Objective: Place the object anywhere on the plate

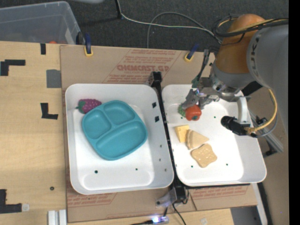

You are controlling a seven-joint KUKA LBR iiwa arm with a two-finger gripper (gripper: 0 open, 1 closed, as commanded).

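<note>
Left bin [75, 172]: teal divided plate [115, 129] lies in it, tilted on the diagonal, three compartments, nothing in any of them. A purple grape bunch [88, 105] sits just off the plate's upper-left rim, on the bin floor, touching or nearly touching the plate edge.

Right bin [248, 170]: yellow cheese wedge [182, 133], a tan triangular slice [197, 138] touching it, and a toast piece [204, 155] just below those. All three lie loose on the floor, toward the bin's left half.

My gripper [193, 108] is low over the upper-left part of the right bin, at a red tomato with a green stalk [191, 112]. The tomato shows right at my fingertips and looks pinched between them, the fingers drawn in narrow around it. Whether it is lifted off the floor I cannot tell.

Step in hand, as I judge it: the pick, at or just after closing. Next move calls for a straight lift to clear the wall between the bins, then a carry leftward and a release over any plate compartment. Grip looks shallow; the round fruit may slip.
</note>
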